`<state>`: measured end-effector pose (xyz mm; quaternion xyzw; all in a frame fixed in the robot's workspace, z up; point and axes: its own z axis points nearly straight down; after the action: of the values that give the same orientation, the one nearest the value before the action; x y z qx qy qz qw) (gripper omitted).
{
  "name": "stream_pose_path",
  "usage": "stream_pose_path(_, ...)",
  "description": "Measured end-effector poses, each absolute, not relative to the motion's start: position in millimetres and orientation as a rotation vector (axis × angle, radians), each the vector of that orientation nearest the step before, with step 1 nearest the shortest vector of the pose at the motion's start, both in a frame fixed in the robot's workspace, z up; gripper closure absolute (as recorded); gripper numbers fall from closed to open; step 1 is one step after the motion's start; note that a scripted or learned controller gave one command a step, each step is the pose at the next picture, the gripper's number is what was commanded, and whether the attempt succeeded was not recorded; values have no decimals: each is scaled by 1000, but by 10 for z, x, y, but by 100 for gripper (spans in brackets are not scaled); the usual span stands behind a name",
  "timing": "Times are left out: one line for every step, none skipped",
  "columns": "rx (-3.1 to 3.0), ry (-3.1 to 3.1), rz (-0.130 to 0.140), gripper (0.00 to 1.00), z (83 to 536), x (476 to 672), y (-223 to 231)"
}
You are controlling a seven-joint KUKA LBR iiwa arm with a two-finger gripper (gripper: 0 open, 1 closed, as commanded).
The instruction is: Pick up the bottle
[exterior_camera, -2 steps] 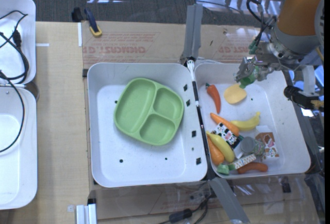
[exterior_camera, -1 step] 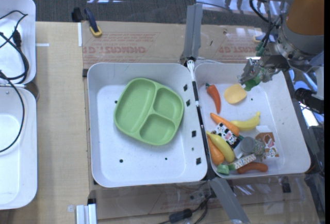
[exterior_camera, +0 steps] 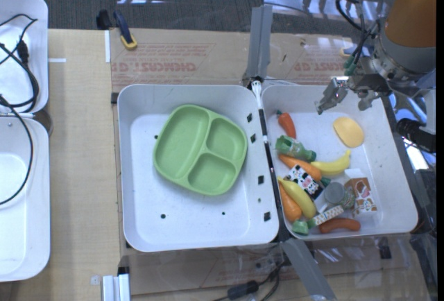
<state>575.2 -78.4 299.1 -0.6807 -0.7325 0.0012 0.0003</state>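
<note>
A small green bottle (exterior_camera: 295, 149) lies on its side in the right bin (exterior_camera: 399, 154), near the bin's left wall, among toy food. My gripper (exterior_camera: 345, 101) hangs over the back part of that bin, up and to the right of the bottle and apart from it. Its two fingers (exterior_camera: 325, 104) are spread open, and nothing is between them.
Around the bottle lie a carrot (exterior_camera: 286, 124), a yellow slice (exterior_camera: 348, 132), two bananas (exterior_camera: 331, 166), a black-and-white carton (exterior_camera: 304, 179), a grey can (exterior_camera: 334, 193), a brown box (exterior_camera: 361, 196) and a red sausage (exterior_camera: 340, 225). The left bin (exterior_camera: 139, 223) holds a green divided plate (exterior_camera: 201, 149).
</note>
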Motion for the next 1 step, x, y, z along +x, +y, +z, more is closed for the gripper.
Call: stream_pose_path(-2131, -2312, -2, 0, 1155, 5367, -1158)
